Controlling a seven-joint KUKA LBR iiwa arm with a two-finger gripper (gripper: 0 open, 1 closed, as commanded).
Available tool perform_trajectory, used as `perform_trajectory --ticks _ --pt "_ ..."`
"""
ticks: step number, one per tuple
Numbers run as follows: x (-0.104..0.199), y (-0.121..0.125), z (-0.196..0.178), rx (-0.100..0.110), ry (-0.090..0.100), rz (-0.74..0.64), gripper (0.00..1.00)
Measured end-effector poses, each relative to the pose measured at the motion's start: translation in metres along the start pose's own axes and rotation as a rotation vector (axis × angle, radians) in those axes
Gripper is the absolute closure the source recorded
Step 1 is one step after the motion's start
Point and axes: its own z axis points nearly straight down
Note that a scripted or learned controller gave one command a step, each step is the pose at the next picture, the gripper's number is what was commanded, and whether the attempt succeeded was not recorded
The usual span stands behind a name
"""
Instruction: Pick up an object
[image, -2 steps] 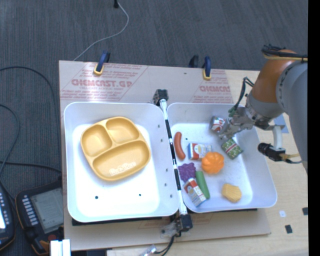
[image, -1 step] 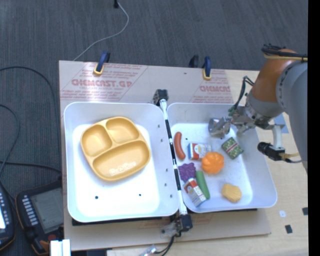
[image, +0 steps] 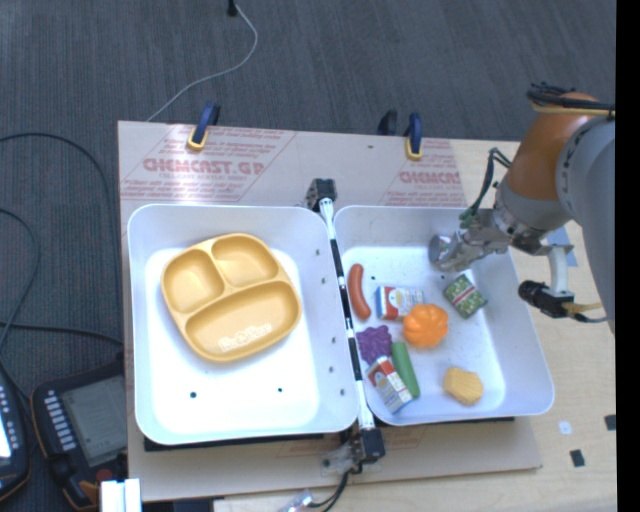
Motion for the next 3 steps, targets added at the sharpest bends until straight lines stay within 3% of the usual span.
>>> perform_trajectory --ticks 1,2,3 --pt "0.0 0.0 0.0 0.001 0.0 0.0 0.0" --pt "-0.006 0.024 0.021 0.001 0.013 0.0 0.0" --pt "-0.009 0.024 0.012 -0.003 0.003 -0.001 1.0"
